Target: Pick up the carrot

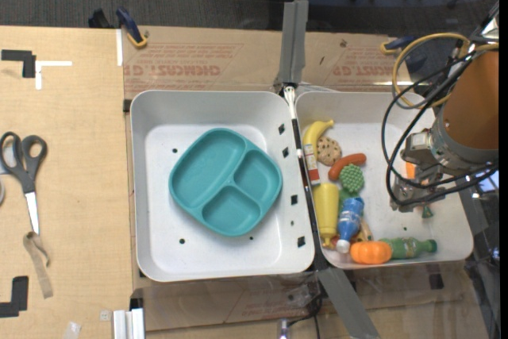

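Carrot (409, 168) sits right under the claw (418, 188): orange end pokes out on its bin-divider side, what looks like the green top on its near side. Probably a light, stiff, slick plastic toy; grab mid-body across the thick part. Can't tell whether the claw is wide or closed. Broccoli (352, 180) lies further toward the divider.

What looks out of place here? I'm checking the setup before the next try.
Nothing looks spilled or broken. The toy food is crowded along the left side of the right bin, with the banana leaning on the divider. A pair of scissors lies loose on the bench, outside both bins.
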You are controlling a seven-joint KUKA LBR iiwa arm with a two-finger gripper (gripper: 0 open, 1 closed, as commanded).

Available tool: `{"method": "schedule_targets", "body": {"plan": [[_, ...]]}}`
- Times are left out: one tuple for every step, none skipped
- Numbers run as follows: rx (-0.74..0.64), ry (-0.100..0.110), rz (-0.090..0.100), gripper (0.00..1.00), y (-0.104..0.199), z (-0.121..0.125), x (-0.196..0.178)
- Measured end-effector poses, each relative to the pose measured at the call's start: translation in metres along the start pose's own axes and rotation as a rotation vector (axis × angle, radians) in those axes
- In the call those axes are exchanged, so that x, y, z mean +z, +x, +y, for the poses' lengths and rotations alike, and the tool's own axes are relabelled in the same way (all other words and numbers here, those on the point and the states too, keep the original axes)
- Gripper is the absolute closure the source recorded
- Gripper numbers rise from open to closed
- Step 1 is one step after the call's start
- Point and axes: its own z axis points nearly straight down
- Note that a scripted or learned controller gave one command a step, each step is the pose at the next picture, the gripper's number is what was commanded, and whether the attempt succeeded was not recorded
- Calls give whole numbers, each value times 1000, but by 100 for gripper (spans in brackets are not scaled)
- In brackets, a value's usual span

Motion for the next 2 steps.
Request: {"method": "schedule_targets", "body": {"plan": [[-300, -4, -2, 100, -35, 4, -63], [-1033, -6, -5, 100, 41, 5, -55]]}}
